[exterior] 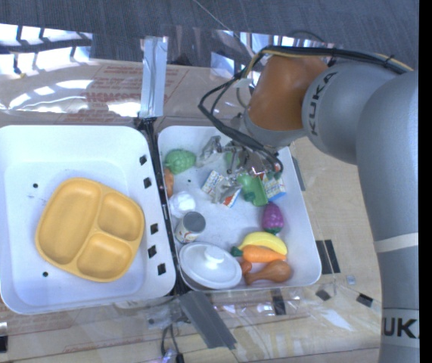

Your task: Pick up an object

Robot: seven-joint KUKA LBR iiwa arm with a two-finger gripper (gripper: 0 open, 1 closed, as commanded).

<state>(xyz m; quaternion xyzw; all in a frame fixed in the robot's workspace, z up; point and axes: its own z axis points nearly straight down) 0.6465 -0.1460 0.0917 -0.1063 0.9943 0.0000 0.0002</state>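
My gripper (240, 165) is down in the right bin (300, 225), at its upper middle, over a cluster of small items. Just below it lie a crumpled white wrapper (217, 184) and a green toy (254, 190) with a blue-and-white piece (276, 190) beside it. A green broccoli-like toy (178, 160) lies to the gripper's left. Lower in the bin are a purple toy (272, 218), a yellow banana (263, 241), an orange carrot (262, 254) and a brown drumstick (268, 272). The wrist hides whatever sits directly under it.
The left bin (11, 172) holds a yellow divided plate (88, 228). In the right bin's lower left sit a white bowl (210, 265), a small metal can (192, 224) and a white lump (182, 202). The arm (352, 112) crosses the bench's right side.
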